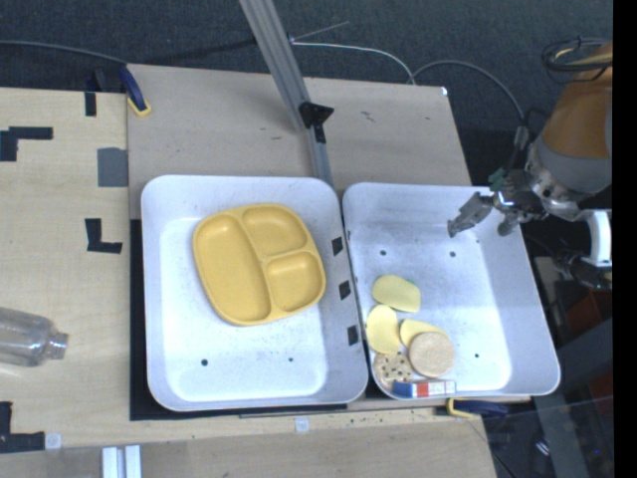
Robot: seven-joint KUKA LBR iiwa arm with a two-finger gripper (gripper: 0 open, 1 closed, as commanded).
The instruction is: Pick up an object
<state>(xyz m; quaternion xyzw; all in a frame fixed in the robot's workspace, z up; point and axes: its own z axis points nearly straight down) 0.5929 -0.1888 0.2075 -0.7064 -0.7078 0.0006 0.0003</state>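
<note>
Hand (pixel 476 217) over right bin's (pixel 518 297) far edge, grip state unclear; yellow food pieces (pixel 396 292) lay well apart, toward the near-left corner.

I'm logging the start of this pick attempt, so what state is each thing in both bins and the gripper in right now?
gripper: over the right bin's upper right edge, holding nothing visible.
yellow divided tray: flat, right side up, in the left bin.
yellow pieces: lying loose in the right bin.
tan round disc: lying flat on the pile.
</note>
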